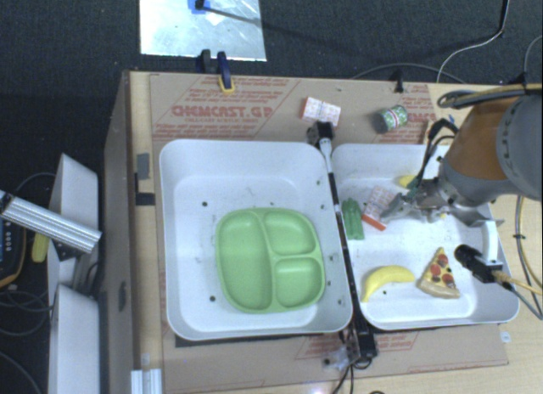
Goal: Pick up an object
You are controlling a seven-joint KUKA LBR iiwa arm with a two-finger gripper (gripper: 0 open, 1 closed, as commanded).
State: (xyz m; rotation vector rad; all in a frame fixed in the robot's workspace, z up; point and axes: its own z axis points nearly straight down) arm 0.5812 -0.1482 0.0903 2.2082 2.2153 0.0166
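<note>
The right bin (501,303) holds a yellow banana (389,279) and a pizza slice toy (440,273) near its front. A green block (352,218) lies along its left wall, with a small orange-red piece (374,216) just beside it. My gripper (399,206) reaches in from the right and hovers low over the middle of this bin, its tip just right of the orange-red piece. A yellow item (408,181) peeks out behind the gripper. The grey arm with its orange band (475,142) covers the bin's right rear part.
The left bin (182,180) holds a green divided plate (270,258). A small green can (393,117) and a white tag (321,110) lie on the cardboard behind the bins. A black fitting with cables (477,263) sits at the right bin's right side.
</note>
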